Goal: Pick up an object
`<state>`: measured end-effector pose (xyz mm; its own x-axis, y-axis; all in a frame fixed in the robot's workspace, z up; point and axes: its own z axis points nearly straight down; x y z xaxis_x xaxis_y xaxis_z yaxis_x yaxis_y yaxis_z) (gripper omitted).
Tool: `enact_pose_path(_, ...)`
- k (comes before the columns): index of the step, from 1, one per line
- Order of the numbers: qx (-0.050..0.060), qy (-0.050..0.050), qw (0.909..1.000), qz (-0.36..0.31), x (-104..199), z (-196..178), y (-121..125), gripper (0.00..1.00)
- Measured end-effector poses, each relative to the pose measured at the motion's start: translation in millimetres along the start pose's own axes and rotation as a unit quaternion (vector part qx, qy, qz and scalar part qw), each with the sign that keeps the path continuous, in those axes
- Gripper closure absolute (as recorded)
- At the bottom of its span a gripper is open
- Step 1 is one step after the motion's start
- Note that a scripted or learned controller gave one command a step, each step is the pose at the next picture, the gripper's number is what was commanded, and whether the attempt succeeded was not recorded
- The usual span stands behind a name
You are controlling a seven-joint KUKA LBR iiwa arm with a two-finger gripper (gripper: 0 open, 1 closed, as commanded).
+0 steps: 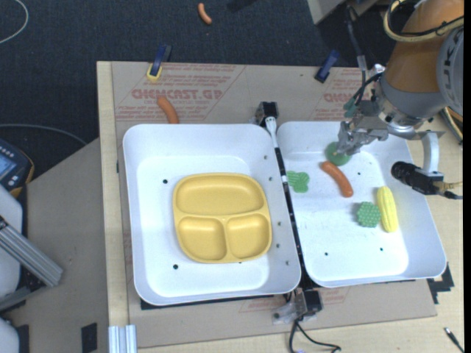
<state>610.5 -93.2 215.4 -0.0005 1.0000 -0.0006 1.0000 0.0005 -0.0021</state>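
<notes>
My gripper (347, 141) reaches down into the right bin (412, 259) near its back edge. Its tip is right over a small round green thing (335, 154), seemingly touching it. An orange sausage (337, 178) lies just in front of that. A green leafy piece (297, 181) rests by the bin's left wall. A yellow corn cob (386, 208) and a bumpy green piece (368, 214) lie side by side towards the right.
The left bin (140, 197) holds a yellow divided plate (221, 217). An orange sausage (168, 109) lies on the cardboard behind the left bin, and another (204, 12) on the dark floor. Blue clamps (158, 61) grip the board's back edge.
</notes>
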Motion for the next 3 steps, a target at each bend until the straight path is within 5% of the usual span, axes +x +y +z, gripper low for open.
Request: enact_pose_path(3,-0.003,-0.001,1.0000,-0.001,-1,-5,9,1.00)
